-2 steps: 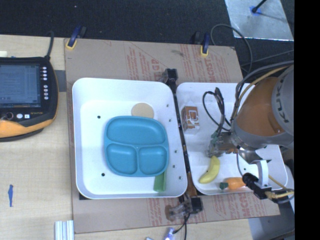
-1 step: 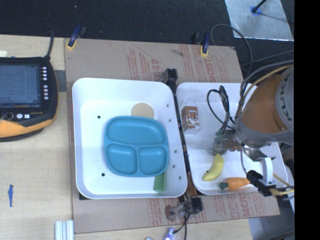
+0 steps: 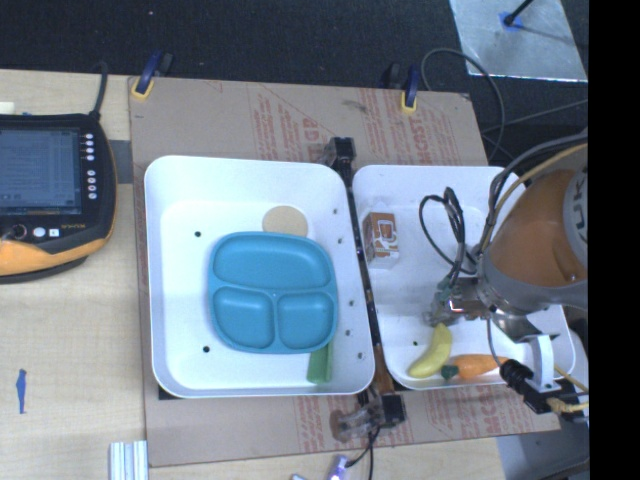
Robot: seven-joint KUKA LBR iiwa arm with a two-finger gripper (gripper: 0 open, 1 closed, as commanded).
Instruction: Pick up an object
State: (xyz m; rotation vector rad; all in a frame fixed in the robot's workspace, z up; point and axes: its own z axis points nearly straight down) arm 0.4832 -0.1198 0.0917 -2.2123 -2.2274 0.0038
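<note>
In the right bin, a yellow banana lies near the front wall. An orange carrot lies just to its right. A brown packet rests at the bin's left wall. My gripper hangs low in this bin, just above the banana's upper end, under the grey and orange wrist. Whether it touches the banana is hidden by the wrist. In the left bin, a blue divided plate lies flat. A beige disc sits behind it, and a green piece sits at its front right.
A black cable loops over the right bin's middle. A teach pendant lies on the bench at far left. Clamps hold the bins where they meet. Brown cardboard lies under both bins.
</note>
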